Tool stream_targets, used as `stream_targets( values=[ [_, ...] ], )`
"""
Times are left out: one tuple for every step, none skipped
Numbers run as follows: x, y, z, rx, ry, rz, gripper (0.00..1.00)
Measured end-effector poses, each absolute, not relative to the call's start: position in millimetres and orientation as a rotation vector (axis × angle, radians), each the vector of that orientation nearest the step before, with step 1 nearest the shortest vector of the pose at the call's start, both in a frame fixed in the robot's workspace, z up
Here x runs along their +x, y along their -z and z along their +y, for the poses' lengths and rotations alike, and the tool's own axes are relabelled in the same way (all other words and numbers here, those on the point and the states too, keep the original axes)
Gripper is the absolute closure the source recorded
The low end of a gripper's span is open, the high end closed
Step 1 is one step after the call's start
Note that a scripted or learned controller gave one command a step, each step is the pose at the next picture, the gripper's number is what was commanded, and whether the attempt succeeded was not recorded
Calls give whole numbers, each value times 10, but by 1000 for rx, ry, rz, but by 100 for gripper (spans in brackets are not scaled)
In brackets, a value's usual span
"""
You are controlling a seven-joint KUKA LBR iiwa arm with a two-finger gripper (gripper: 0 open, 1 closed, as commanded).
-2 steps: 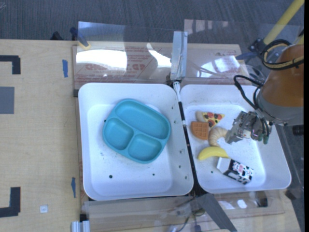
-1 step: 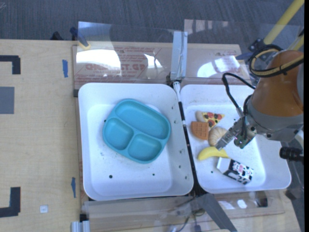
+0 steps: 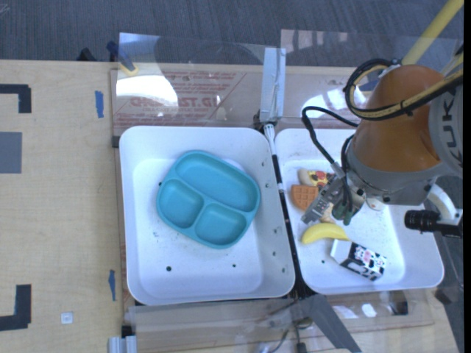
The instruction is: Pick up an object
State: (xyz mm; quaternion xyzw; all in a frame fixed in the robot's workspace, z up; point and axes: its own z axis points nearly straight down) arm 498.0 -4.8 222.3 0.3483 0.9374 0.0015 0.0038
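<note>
Over the right shallow white bin (image 3: 423, 274), my gripper (image 3: 333, 206) hangs low near the divider wall, just above the yellow plastic banana (image 3: 324, 232), with bare floor only toward the far-right rim; can't tell its finger state. Same bin holds an orange waffle-like toy (image 3: 302, 195), a red-yellow toy (image 3: 316, 176) and a black-and-white carton (image 3: 362, 260). Left white bin (image 3: 147, 271) holds a blue divided plastic plate (image 3: 208, 198), well apart.

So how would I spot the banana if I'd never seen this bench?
Look in the right-hand white bin, just below the robot's end effector. The banana is the small curved yellow piece, lying between an orange waffle-like toy above it and a black-and-white carton below.
</note>
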Motion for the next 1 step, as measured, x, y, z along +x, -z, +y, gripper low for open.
stream_targets(
  values=[
    [4830,-2942,516,452,-6,3098,100]
  ],
)
